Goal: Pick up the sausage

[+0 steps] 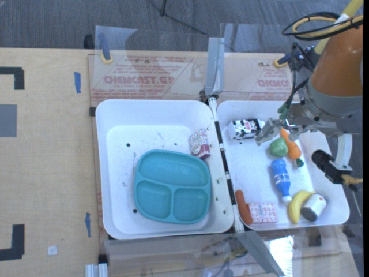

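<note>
I see the sausage [243, 205] lying flat against the right bin's [340, 215] left wall near the front corner, untouched, while my pincer [271, 130] hangs well apart at the back by the cow-print carton [245, 127], its opening unreadable from here.

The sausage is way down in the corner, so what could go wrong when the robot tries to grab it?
1. The sausage lies tight against the right bin's left wall, so a finger may hit the wall.
2. A pink packet lies right beside it and could get pinched too.
3. The gripper is at the far end, near the green toy and carrot; moving over, it might knock them.
</note>
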Robot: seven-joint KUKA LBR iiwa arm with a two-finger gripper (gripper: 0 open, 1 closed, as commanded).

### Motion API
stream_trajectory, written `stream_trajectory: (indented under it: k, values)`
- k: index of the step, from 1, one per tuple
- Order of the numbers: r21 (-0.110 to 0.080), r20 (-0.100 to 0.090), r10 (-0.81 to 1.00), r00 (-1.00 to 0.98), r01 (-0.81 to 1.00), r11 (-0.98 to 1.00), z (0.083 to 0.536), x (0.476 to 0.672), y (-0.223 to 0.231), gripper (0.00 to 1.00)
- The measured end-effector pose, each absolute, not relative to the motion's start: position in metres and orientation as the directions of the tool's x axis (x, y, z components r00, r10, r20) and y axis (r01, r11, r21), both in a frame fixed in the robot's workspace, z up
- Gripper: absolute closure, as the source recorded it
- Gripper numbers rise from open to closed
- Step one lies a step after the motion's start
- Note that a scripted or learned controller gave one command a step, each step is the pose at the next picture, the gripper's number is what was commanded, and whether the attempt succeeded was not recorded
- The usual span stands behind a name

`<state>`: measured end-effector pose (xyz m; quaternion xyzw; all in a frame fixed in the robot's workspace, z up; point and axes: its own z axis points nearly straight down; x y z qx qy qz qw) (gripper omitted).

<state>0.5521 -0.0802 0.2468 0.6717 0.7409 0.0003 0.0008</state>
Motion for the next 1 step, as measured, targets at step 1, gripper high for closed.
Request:
stream_trajectory:
  k: [1]
  values:
    - [0.001,0.0,0.946,-0.325,0.946,0.325,0.1422,0.4984,-0.1166,0.0]
